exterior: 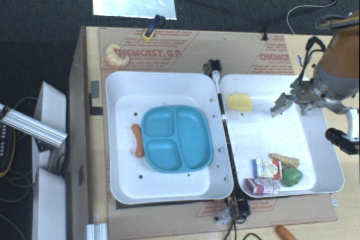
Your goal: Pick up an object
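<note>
My gripper hangs over the back right part of the right bin, its fingers spread open with nothing between them. A yellow lump lies in that bin's back left corner, to the left of the gripper and apart from it. At the bin's front right sits a cluster: a tan stick, a small red and white carton, a green piece and a pink and purple box. The left bin holds a blue divided plate and an orange sausage.
A tan curled thing and a blue and yellow clip lie on the bench behind the left bin. An orange piece rests past the front edge. A divider rail separates the bins. Cables hang at the back right.
</note>
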You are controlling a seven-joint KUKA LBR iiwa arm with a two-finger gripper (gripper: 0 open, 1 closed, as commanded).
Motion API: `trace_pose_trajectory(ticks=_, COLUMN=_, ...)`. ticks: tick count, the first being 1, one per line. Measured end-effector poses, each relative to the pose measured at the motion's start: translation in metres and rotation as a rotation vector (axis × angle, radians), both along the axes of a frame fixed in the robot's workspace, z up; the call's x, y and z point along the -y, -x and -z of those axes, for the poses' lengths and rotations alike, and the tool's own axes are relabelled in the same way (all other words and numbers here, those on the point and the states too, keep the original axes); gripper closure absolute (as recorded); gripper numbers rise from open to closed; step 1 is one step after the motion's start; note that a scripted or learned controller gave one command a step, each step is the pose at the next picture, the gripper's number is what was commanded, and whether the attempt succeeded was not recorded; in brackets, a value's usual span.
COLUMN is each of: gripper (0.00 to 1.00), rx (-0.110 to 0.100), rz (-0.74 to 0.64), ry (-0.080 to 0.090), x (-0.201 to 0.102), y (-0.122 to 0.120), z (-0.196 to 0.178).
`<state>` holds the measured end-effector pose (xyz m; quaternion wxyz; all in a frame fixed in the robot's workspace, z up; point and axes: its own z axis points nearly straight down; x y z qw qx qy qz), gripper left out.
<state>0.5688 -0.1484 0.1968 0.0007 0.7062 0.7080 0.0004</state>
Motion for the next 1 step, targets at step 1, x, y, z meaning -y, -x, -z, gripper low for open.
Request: trace_pose_trajectory(ticks=1, gripper=0.00, rx=-0.002, rz=-0.001, ry=-0.001, x=-0.0251, y=-0.0238, z=0.0690)
